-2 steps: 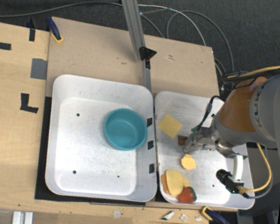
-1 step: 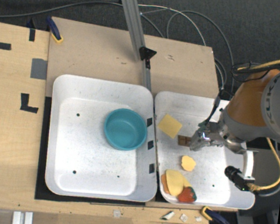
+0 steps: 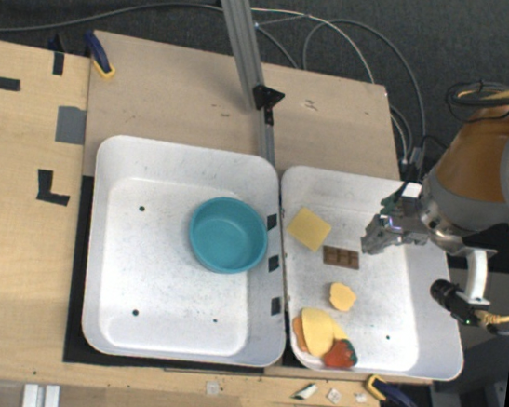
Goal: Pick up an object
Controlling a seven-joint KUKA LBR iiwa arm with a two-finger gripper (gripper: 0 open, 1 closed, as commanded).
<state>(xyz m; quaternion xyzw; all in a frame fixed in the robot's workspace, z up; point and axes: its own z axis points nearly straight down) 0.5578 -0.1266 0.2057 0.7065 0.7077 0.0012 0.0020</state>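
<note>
A wooden bench (image 3: 9,210) bears two white bins (image 3: 108,309) side by side.

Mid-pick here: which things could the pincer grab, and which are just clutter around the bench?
Job: pincer; brown block; pale yellow slab; yellow lump; red piece; teal bowl.
Lying about: cables; blue-yellow clamp.

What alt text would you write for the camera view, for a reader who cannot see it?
A grey arm's gripper hangs over the right bin, near a brown bar, with yellow pieces and a red one nearby. The left bin holds a blue bowl.
</note>
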